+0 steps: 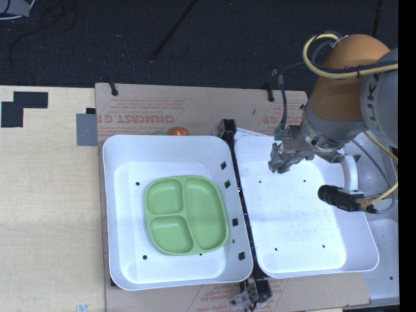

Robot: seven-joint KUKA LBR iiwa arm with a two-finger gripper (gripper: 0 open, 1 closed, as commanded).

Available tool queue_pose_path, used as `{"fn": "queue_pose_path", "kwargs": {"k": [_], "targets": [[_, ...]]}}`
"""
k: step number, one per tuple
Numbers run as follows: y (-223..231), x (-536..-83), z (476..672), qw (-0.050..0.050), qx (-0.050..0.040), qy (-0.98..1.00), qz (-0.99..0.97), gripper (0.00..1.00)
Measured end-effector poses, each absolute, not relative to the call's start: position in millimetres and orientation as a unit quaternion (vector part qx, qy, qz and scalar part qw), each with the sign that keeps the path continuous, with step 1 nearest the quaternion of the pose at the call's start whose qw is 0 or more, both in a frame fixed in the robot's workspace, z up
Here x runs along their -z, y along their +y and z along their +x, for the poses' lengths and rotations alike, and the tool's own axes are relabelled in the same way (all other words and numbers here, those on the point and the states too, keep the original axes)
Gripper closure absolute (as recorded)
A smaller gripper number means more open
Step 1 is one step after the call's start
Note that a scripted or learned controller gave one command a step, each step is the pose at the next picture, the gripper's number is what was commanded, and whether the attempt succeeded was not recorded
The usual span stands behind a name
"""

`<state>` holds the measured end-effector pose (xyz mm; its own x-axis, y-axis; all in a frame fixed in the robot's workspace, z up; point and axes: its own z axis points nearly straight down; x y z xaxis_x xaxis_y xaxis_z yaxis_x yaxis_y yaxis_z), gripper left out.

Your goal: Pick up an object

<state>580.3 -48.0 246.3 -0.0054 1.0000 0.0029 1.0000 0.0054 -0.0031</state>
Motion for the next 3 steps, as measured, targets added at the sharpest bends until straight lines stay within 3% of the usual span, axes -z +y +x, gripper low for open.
{"fn": "queue_pose_path", "kwargs": {"k": [3], "targets": [[107.1,-227.4,557.3,0.002,-0.0014,-0.709,-0.705,1.00]]}}
